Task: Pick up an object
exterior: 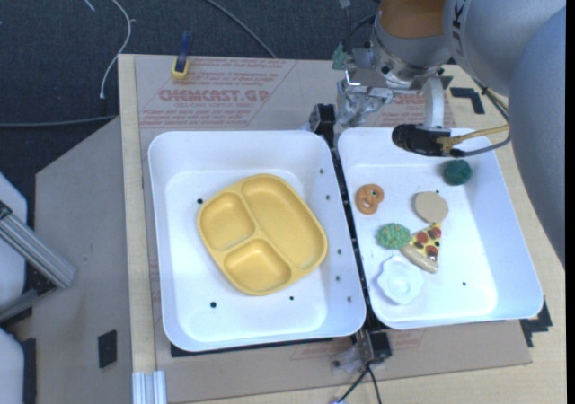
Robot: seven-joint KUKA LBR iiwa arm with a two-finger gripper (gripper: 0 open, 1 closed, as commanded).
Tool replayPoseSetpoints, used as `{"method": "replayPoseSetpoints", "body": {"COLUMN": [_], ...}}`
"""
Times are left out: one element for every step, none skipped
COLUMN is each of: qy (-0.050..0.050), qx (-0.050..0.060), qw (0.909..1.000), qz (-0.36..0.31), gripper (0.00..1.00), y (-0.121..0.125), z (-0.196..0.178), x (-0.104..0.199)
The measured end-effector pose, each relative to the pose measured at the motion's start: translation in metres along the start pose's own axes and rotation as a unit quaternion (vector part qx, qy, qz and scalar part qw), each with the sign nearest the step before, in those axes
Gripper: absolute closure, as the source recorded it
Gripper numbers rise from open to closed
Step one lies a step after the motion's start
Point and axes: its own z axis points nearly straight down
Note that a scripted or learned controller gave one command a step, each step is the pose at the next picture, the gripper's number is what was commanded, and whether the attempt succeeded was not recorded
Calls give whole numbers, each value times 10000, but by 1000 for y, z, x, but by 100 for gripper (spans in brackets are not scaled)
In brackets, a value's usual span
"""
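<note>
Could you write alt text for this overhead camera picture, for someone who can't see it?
A grey robot arm with an orange band reaches from the right, its gripper above the back edge of two white bins. The left bin holds a yellow divided tray; the right bin holds small toy foods, including a pretzel and pizza slice.

Cardboard-topped bench (225, 92) bears two white bins: left (175, 214), right (494, 259).

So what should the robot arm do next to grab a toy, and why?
Probably swing the gripper down over the right bin. It hangs above the bins' top edge holding nothing, while the pretzel, the pizza slice and the other toys lie lower in that bin.
</note>
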Motion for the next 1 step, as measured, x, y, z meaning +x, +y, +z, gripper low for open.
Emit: {"method": "replayPoseSetpoints", "body": {"qy": [6], "qx": [0], "qw": [10000], "qz": [-7], "gripper": [100], "y": [7], "z": [3], "x": [59]}}
